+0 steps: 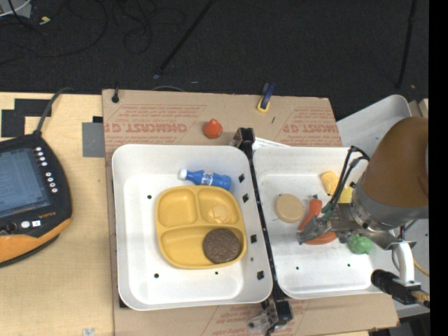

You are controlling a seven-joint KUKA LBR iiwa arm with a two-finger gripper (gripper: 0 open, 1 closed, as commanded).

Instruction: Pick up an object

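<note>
Gripper (313, 231) sits low in the right bin (308, 285), at nine o'clock of the arm's wrist, tips among red pieces (313, 214); how wide it stands, or whether it grasps one, I cannot tell. Tan disc (288, 207) lies at ten o'clock, probably just nearby clutter

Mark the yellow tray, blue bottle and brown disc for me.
yellow tray (183, 249), camera view, bare lower-left compartment
blue bottle (210, 180), camera view, mid body
brown disc (222, 245), camera view, centre of top face
</note>
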